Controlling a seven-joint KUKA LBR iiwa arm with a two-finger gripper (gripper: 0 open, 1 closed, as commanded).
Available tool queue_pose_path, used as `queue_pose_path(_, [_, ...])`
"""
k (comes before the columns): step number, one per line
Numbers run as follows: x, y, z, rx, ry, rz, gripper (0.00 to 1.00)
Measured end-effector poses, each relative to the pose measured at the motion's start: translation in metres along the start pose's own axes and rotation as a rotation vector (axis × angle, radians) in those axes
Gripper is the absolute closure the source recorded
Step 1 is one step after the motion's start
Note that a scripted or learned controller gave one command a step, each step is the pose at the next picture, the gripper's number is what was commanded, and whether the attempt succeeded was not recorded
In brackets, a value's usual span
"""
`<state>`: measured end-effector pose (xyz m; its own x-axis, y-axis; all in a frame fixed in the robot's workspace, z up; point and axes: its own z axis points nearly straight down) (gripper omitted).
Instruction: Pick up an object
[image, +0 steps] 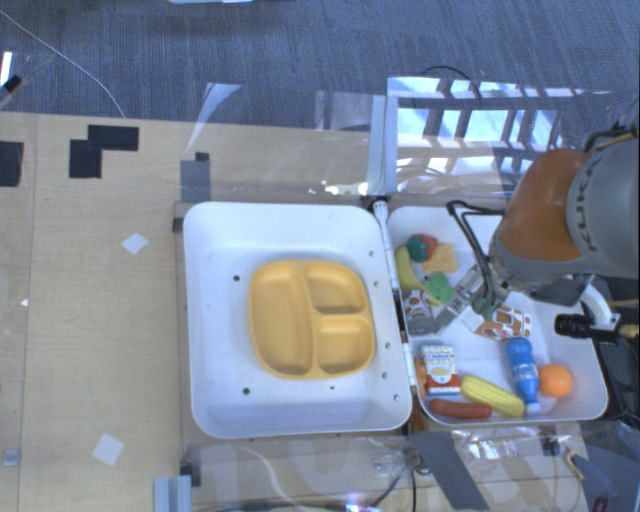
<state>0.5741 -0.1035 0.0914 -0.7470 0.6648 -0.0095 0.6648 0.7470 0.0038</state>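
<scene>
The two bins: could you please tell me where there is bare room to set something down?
The left bin has bare floor all around the yellow plate, widest on its left. The right bin is crowded: corn, bottle, orange, carton and the pincer.

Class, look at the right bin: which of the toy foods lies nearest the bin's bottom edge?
The red sausage: it lies below the corn cob, closer to the right bin's bottom rim than any other.
</scene>
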Motion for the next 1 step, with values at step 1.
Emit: queue_pose_path(1, [0.0144, 0.0319, -0.0972, -0.004, 0.001, 0.369, 0.0])
